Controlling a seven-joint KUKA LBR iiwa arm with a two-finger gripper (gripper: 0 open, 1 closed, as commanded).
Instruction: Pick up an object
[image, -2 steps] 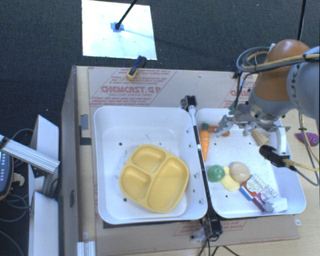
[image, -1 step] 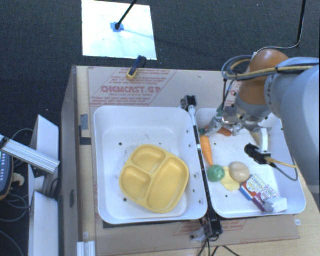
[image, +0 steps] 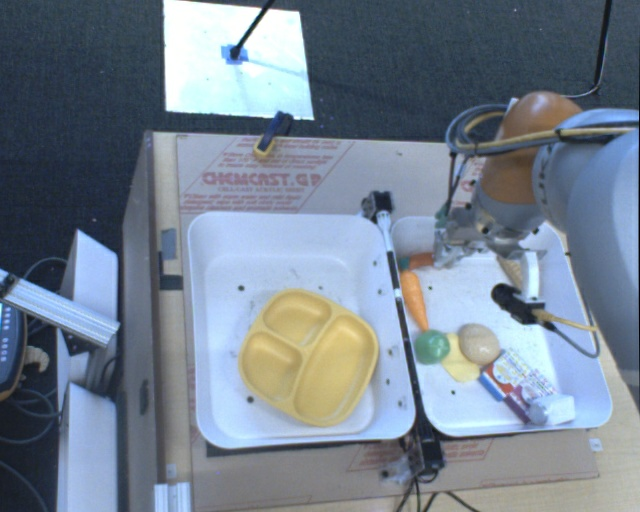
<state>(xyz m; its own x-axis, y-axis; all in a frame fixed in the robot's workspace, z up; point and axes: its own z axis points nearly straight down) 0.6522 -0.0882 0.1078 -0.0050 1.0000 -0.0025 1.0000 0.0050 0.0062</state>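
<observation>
My claw (image: 452, 250) hung low over the eleven o'clock corner of the right bin (image: 592, 388), just beside a small orange piece (image: 420, 261) lying by the wall there. I could not tell whether it was released or clenched, and nothing showed in its grip. The task left the choice to me, so any loose thing counted. The carrot (image: 414, 300) lay along the nine o'clock wall, tip toward six, near my claw. With bare floor on its three o'clock side, I judged it the easiest to close around. The green ball (image: 432, 347) and the pale egg (image: 479, 343) sat near each other at six o'clock with a flat yellow piece (image: 460, 368) between them, crowded enough that one might roll when nudged. The tube (image: 520, 388) lay flat toward five o'clock. The yellow plate (image: 310, 357) sat in the left bin (image: 230, 270) at nine o'clock, across the divider, too broad for me, I reckoned. The pick looked not yet made
</observation>
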